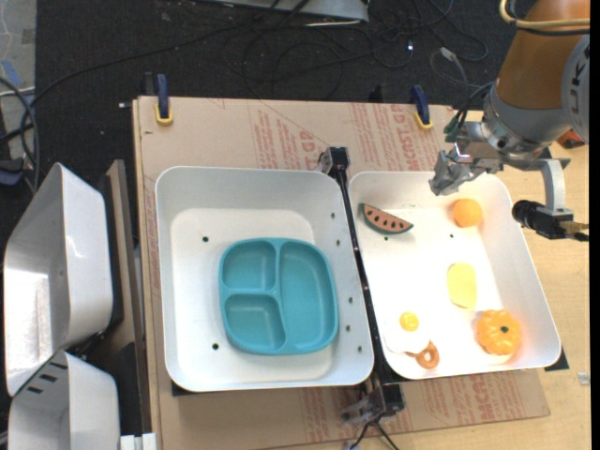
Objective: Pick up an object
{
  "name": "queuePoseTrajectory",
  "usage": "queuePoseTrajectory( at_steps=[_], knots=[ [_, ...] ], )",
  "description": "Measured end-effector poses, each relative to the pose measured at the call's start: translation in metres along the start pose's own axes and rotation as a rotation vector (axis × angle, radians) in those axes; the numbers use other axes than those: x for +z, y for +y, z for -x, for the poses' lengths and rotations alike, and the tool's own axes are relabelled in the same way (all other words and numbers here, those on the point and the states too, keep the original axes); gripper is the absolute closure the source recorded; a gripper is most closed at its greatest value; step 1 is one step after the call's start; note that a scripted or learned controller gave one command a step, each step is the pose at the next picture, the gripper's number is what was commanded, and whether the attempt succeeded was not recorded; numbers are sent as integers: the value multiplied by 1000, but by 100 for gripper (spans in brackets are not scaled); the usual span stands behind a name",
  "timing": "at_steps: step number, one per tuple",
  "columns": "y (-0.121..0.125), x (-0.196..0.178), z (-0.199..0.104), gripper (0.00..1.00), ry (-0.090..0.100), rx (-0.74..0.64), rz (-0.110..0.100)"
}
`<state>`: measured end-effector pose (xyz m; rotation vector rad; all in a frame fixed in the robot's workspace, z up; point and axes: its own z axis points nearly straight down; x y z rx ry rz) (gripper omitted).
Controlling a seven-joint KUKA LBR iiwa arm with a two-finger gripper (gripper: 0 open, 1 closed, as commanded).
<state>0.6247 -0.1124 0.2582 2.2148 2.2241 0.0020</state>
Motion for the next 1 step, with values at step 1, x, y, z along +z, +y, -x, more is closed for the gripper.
queuePoseTrajectory(
  at_steps=[1],
  knots=[
    [-11, 13, -48, 100, 3, -3, -8]
  ],
)
